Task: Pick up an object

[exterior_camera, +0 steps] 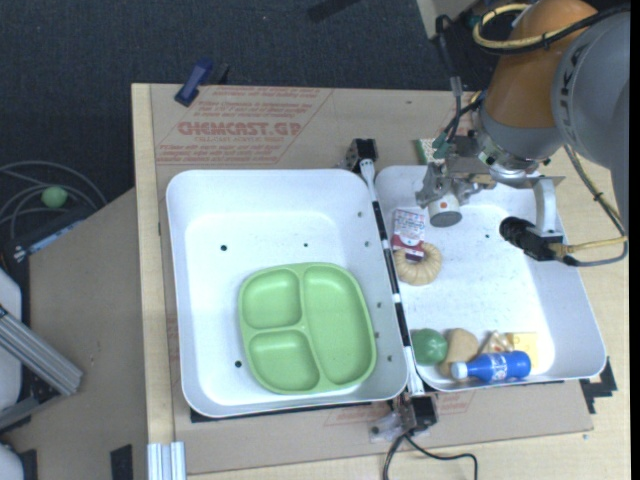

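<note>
Along the near wall of the right bin (570, 303), in a row: one green ball (430, 345), one tan lump (461, 344), one blue bottle (497, 367) lying flat, one yellow packet (522, 345) just behind. Farther in, near the dividing wall: one tan ring-shaped piece (417, 265), just beyond it one red-and-white packet (408, 225). Alongside, in the left bin (200, 228), one green three-compartment plate (305, 326). Over the right bin's far end, grey arm (530, 78); jaws low, spread impossible to tell. Underneath, brown counter (250, 128) with red print; beyond, dark carpet (90, 28).
</note>
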Robot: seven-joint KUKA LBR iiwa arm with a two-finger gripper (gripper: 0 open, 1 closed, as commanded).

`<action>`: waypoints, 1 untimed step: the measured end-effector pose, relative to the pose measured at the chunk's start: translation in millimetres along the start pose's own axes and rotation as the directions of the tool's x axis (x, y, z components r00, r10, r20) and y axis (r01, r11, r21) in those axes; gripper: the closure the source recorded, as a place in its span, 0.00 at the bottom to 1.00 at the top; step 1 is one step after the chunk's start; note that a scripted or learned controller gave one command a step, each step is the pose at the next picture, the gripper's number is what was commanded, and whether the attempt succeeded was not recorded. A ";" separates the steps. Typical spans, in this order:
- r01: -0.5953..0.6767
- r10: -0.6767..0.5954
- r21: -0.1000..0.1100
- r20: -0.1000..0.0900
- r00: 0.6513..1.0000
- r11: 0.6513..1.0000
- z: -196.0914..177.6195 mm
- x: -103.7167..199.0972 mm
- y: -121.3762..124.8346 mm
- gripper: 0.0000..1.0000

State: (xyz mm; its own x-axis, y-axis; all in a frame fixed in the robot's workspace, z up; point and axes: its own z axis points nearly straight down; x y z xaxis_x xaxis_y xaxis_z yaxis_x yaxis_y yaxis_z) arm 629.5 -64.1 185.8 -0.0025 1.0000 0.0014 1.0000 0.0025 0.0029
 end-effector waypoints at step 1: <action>-0.001 0.001 0.004 0.000 1.000 1.000 -25.5 33.2 -32.4 1.00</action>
